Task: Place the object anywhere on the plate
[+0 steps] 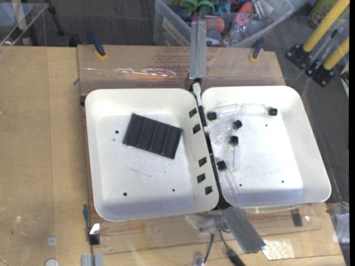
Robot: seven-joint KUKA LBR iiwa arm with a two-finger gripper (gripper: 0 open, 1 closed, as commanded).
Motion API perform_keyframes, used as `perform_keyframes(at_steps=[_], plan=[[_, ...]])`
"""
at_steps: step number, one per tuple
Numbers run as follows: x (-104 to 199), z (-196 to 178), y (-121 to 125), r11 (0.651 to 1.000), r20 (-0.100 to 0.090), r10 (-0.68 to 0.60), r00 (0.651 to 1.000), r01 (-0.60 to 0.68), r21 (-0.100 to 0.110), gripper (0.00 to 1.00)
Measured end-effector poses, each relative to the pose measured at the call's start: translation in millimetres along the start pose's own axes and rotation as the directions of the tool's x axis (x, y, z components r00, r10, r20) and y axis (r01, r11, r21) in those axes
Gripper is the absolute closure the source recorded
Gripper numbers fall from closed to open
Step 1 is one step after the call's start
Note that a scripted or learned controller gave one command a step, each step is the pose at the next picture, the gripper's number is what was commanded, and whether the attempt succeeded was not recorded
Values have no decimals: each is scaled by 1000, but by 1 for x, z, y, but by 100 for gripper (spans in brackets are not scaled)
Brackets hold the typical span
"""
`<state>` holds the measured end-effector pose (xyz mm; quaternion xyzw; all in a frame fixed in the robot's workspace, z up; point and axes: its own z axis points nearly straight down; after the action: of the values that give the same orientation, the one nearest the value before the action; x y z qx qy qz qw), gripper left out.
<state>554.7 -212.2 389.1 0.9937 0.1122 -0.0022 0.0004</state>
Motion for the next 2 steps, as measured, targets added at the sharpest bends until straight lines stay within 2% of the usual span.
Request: perform_keyframes(at_steps=[1,2], plan=[[0,0,0,1000,0,0,1000,0,0,0],[1,-10,0,1000,1,-6,1000,6,-1,100]])
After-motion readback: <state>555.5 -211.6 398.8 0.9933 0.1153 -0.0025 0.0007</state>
